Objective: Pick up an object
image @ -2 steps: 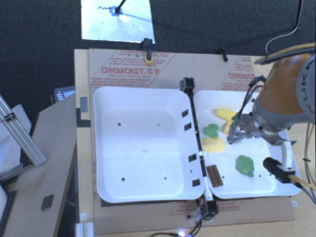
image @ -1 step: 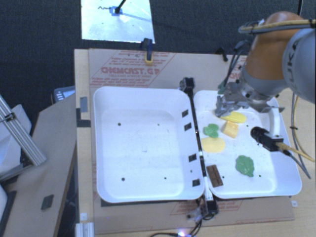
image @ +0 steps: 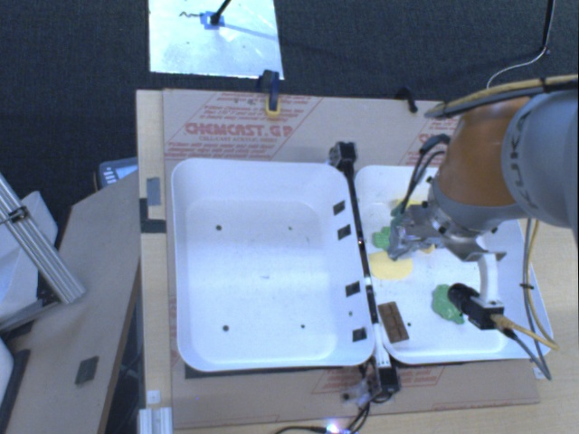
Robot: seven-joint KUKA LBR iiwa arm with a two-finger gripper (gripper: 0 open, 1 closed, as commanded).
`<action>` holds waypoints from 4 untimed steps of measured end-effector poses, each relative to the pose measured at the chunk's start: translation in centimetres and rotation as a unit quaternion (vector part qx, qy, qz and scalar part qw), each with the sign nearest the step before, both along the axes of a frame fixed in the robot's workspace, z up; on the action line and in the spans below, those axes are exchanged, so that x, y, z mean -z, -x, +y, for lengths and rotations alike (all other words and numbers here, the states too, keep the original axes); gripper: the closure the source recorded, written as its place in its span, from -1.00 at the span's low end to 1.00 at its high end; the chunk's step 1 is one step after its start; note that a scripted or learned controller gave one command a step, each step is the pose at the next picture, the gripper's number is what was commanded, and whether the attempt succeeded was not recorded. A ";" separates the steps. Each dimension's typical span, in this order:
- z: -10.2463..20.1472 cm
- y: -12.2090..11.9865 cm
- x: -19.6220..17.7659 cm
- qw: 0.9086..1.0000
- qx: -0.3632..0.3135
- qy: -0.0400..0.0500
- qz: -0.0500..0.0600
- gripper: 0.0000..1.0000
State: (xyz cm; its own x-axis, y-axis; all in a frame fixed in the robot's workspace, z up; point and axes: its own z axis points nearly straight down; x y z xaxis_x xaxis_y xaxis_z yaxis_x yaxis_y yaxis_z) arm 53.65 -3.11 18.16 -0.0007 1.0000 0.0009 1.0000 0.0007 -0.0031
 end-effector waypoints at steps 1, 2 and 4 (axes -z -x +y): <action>7.1 -4.2 -12.9 1.000 -0.005 -0.001 -0.009 1.00; 18.8 5.4 -9.9 1.000 -0.006 -0.001 0.001 1.00; 4.1 4.9 -19.4 1.000 0.007 0.002 -0.004 1.00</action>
